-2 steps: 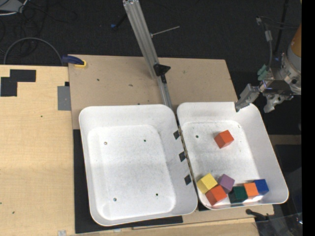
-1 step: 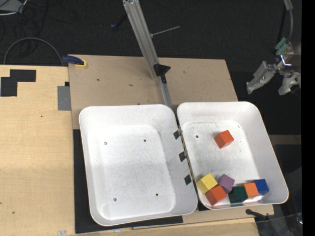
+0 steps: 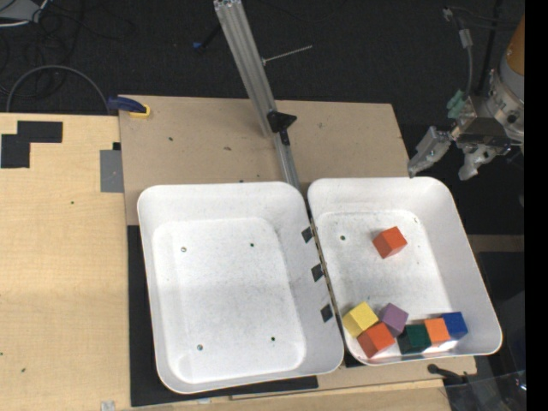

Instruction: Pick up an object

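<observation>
Two shallow white bins are seen side by side on a tan surface (image 3: 342, 135), viewed from above at a slant. The left bin (image 3: 171, 204) and the right bin (image 3: 445, 197) touch along their inner edges. In the right bin, an orange cube (image 3: 390, 241) lies alone near the middle, toward the far edge. Along the bin's near edge, a yellow cube (image 3: 360, 317), a purple cube (image 3: 394, 317), a red cube (image 3: 375, 339), a green cube (image 3: 414, 338), a second orange cube (image 3: 437, 329) and a blue cube (image 3: 455, 324) are clustered closely. The gripper (image 3: 447, 162) is seen beyond the right bin's far right corner, fingers spread apart, nothing between them.
</observation>
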